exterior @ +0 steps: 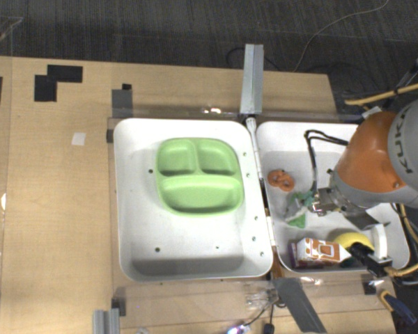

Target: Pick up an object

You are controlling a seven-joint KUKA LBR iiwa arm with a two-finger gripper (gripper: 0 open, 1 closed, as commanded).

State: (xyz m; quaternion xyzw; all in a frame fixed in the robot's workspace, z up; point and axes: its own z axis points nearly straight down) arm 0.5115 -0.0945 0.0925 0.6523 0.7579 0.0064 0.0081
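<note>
One carton (318, 252), one banana (353, 240), one pretzel (281, 180)

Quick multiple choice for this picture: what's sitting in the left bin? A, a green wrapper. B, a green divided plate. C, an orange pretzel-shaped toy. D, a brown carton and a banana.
B: the green divided plate lies in the left bin, while the brown carton, banana, orange toy and green wrapper are all in the right bin.
</note>
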